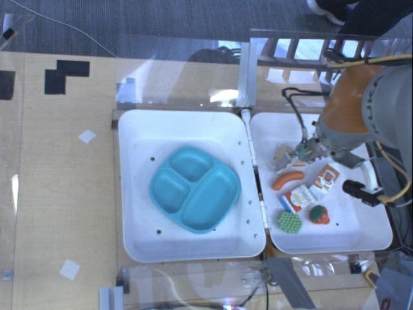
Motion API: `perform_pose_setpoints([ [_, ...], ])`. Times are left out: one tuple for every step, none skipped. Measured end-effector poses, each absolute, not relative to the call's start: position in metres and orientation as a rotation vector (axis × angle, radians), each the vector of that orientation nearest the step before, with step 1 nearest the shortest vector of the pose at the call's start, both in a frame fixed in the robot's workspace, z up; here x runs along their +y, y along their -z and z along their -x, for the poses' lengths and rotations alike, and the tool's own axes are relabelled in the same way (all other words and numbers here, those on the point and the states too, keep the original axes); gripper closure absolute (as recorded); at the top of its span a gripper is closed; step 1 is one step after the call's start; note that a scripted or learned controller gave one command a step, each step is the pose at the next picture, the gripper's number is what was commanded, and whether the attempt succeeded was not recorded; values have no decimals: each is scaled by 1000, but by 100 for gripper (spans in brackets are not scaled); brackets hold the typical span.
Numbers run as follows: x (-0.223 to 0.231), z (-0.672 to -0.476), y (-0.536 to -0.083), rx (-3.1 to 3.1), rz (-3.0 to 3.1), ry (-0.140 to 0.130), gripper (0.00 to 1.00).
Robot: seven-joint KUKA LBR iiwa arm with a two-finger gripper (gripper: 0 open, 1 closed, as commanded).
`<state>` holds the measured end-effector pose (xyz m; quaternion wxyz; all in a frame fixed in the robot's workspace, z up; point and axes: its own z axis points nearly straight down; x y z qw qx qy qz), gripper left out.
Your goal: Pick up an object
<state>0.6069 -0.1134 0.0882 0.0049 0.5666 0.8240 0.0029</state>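
Observation:
My gripper point(303, 151) is low in the right bin point(374, 237), near its back left part. It sits right beside a small tan and grey object point(284, 155), close to or touching it. Just in front of the gripper lies an orange-red sausage point(287, 180). A white and orange carton point(326, 179) and a smaller carton point(297, 199) lie to the right and front of the sausage. A green knobbly ball point(290, 222) and a red fruit with a green top point(318, 214) rest nearer the front wall.
The left bin point(139, 237) holds a blue divided plate point(195, 188) in its middle. A metal post point(247, 76) rises behind the divider between the bins. Black cables and a black fitting point(358, 190) hang off the arm over the right bin's right side.

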Motion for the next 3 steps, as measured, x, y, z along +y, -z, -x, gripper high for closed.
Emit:
perform_pose_setpoints([
  [-99, -571, -89, 2626, -1705, -9, 0],
  [-99, -575, -102, 2620, -1698, -15, 100],
  [-99, -575, -102, 2621, -1698, -15, 0],
])
